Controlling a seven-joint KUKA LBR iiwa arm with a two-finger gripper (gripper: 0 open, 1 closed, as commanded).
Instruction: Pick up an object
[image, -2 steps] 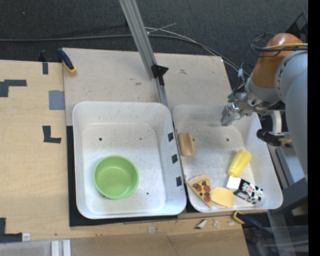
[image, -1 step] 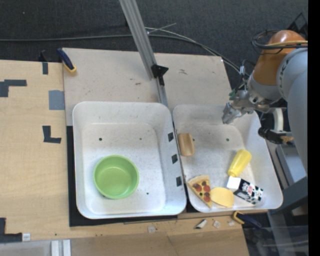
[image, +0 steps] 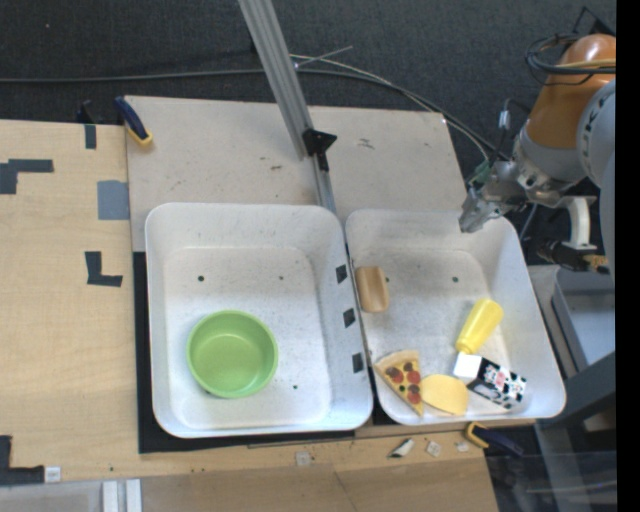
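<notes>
My gripper (image: 474, 217) hangs over the far right corner of the right bin (image: 520, 262), with nothing seen between its fingers. In that bin lie a tan bread-like block (image: 372, 288) near the left wall, a yellow bottle (image: 479, 324) at the right, a pizza slice (image: 401, 379), a yellow wedge (image: 445, 394) and a small black-and-white carton (image: 494, 381) along the near edge. A green bowl (image: 232, 353) sits in the left bin (image: 170, 240), near its front left.
A slanted metal pole (image: 290, 100) with a black bracket rises behind the bins. Cables run across the back of the bench toward the arm. A blue-and-yellow clamp (image: 133, 121) sits at the bench's far left corner.
</notes>
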